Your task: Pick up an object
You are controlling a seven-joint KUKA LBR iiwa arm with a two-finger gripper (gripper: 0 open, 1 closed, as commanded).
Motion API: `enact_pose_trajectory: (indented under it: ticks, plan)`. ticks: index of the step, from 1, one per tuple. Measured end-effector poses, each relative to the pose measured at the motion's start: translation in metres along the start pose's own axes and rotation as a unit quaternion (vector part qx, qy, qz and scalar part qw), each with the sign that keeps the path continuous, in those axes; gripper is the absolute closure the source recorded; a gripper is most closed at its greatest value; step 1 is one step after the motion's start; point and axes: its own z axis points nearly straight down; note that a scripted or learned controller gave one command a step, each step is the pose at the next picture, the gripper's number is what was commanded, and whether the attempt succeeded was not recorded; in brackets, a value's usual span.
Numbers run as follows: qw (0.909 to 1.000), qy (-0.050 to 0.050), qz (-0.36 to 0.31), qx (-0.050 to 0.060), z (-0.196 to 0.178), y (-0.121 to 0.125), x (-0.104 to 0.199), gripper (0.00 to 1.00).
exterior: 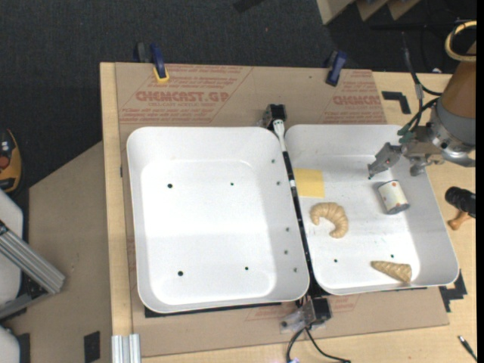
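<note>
Since the arm comes in from the right, I read every place off the gripper.
Gripper: gripper (398,162) hangs over the far right part of the right bin (355,136), fingers spread, one tip left and one right, nothing between them.
Likeliest target: small white cylinder (392,197) lies on its side just below the spread fingers, apart from them; I judge it the nearest pick, so the tool sits above it.
Other objects: yellow square sponge (309,182) left of the gripper by the bin divider; croissant (331,218) below-left; cone-shaped pastry (392,270) well below, near the front rim.
Left bin: left bin (147,157) lies far left of the tool.
Stage: I judge the grasp not yet made; a descent is needed.
</note>
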Motion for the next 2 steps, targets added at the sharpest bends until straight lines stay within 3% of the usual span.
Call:
enact_pose_trajectory:
  ticks: [1,2]
  plan:
    - [1.0000,0.003,-0.004,0.004,0.056,0.007,0.092,0.00]
    - [1.0000,0.001,0.001,0.005,0.104,-0.033,0.087,0.00]
